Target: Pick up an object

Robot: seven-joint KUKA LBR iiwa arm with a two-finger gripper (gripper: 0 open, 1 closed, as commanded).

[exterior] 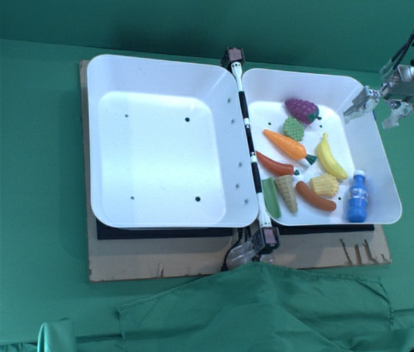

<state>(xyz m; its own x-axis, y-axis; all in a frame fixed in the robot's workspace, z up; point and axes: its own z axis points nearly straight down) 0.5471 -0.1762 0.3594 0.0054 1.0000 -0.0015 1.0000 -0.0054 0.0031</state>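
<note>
1. Up at the right edge of your view, the grey two-finger gripper (pixel 375 113) hangs over the far right rim of the right-hand shallow white plastic bin (pixel 382 160); its two fingers stand spread apart with nothing between them
2. You will find all the toy food in that right bin, well below and to the left of the gripper
3. At the far end lies a purple plastic bunch of grapes (pixel 301 109), with a green knobbly round toy (pixel 293 128) touching it on the near side
4. Just nearer you see an orange plastic carrot with a green tip (pixel 288 145) lying at a slant, and beside it to the right a yellow plastic banana (pixel 330 157)
5. Along the left wall sit a red-orange sausage-shaped toy (pixel 275 164) and a flat green pod-like piece (pixel 270 197)
6. Next to those you have a tan waffle-pattern cone (pixel 287 192), a yellow corn-cob piece (pixel 324 185) and a second orange sausage-shaped toy (pixel 316 196)
7. A small blue plastic bottle with a white cap (pixel 357 195) lies near the right wall at the near end
8. To the left, the other shallow white plastic bin (pixel 111 72) sits side by side with it on the green-covered worktop (pixel 38 160)
</note>
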